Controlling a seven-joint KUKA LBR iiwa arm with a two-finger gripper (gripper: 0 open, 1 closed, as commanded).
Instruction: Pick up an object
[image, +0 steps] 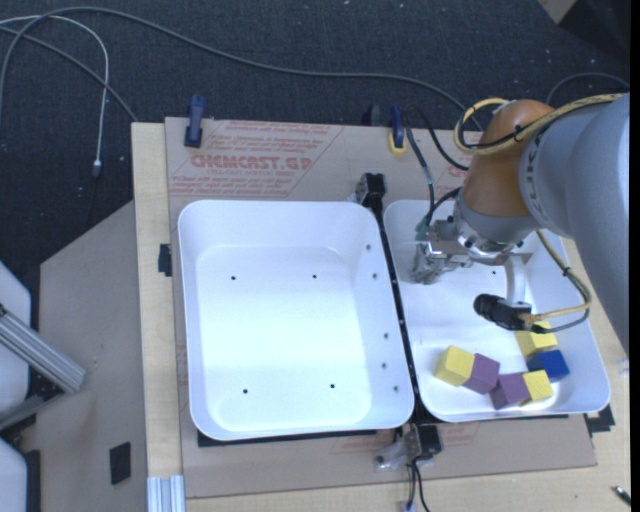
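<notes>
Several small blocks lie in the right bin (440, 320) near its front edge. They include a yellow block (456, 365), a purple block (482, 373) touching it, another purple block (513, 389), a yellow block (538, 385), a blue block (553, 364) and a yellow block (536, 340). My gripper (432, 258) hangs low over the far left part of the right bin, well apart from the blocks. I see no block at the gripper. The grey arm with its orange band (505, 160) covers the bin's far right.
The left bin (200, 300) sits beside the right one, their walls meeting at the middle. A black cable fitting (500, 310) with a yellow cable lies over the right bin just behind the blocks. Clamps (195, 110) hold the cardboard at the back.
</notes>
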